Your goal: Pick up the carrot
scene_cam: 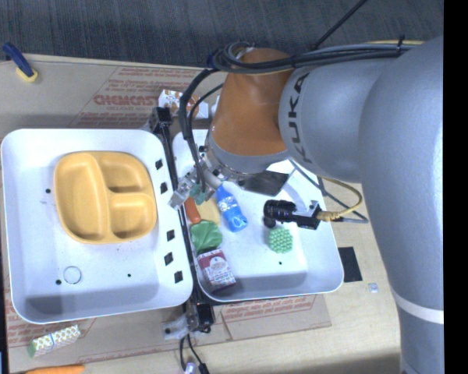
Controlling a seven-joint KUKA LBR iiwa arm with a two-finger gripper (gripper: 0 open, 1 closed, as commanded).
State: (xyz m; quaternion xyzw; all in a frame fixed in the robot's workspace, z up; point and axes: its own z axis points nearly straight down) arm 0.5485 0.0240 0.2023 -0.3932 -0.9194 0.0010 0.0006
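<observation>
Fingers [181, 199] are down at the left wall of the right bin [324, 275], just left of centre frame, but the metal there is too cluttered to read, so I cannot tell if they are spread or closed. Right below the gripper [191, 193] sits the carrot [192, 211], a short orange piece tight against that same wall, very close to the tips; contact is unclear. A green leafy piece [205, 234] touches its lower end, and a red packet [216, 271] lies lower still. Just right of the carrot lies a blue bottle [231, 211], with a green knobbly ball [280, 240] further right. Over in the left bin [23, 232], a yellow divided plate [105, 195] sits alone on the desk's left side.
</observation>
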